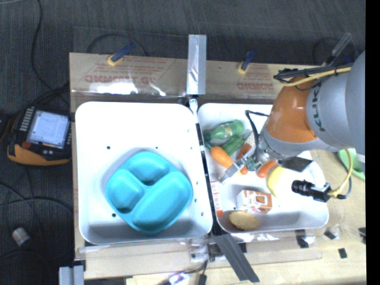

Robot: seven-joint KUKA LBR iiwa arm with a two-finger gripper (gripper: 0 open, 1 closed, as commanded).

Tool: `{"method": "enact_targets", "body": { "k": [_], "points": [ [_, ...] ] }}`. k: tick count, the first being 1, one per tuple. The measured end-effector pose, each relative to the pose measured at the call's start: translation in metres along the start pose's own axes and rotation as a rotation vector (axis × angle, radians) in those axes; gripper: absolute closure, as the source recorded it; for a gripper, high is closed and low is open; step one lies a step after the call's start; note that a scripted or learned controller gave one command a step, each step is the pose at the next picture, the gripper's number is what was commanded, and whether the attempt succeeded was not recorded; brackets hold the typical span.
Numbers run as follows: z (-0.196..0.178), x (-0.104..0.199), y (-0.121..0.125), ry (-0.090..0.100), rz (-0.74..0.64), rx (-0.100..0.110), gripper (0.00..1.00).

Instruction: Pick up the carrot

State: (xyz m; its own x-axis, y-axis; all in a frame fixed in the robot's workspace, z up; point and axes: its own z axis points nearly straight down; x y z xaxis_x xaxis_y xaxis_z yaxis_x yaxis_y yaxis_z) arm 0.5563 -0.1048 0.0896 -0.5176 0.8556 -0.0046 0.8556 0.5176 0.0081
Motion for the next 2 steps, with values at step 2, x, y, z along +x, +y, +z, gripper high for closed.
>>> {"method": "enact_targets", "body": {
  "k": [2],
  "points": [
    [-0.093,-0.044,0.103,0.003,-0.255,0.010,1.00]
  ]
}}
